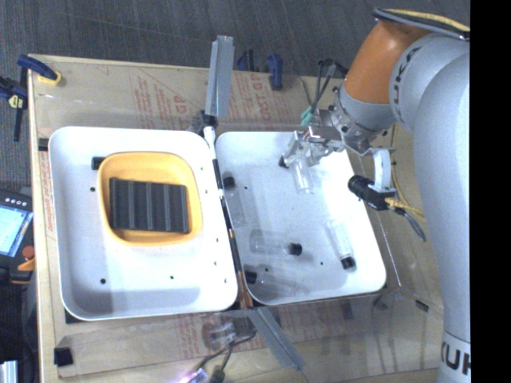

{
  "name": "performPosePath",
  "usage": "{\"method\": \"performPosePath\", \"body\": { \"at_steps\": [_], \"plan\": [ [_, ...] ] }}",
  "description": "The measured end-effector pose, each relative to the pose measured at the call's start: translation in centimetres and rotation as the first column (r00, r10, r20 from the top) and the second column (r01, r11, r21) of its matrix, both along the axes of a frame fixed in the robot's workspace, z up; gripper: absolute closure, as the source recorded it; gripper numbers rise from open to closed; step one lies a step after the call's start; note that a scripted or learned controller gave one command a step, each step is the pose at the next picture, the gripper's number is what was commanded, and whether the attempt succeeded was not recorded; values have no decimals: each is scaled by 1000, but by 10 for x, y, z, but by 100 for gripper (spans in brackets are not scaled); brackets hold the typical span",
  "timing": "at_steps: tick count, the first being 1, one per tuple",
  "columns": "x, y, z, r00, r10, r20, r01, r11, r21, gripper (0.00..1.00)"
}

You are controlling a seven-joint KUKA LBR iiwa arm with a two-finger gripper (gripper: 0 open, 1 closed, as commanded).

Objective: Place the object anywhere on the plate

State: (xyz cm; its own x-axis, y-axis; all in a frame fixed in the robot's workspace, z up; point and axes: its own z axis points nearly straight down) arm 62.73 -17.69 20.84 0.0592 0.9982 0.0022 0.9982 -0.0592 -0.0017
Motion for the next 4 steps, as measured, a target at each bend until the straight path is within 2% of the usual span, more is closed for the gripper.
{"method": "performPosePath", "body": {
  "at_steps": [1, 2, 3, 4],
  "plan": [
    [30, 65, 7, 977, 213, 3, -213, 977, -3, 100],
    [29, 135, -16, 900, 436, -1, -436, 900, -1, 100],
    [4, 176, -11, 849, 528, -2, -528, 849, -1, 100],
    [-20, 178, -18, 675, 738, -3, -738, 675, 2, 100]
  ]
}}
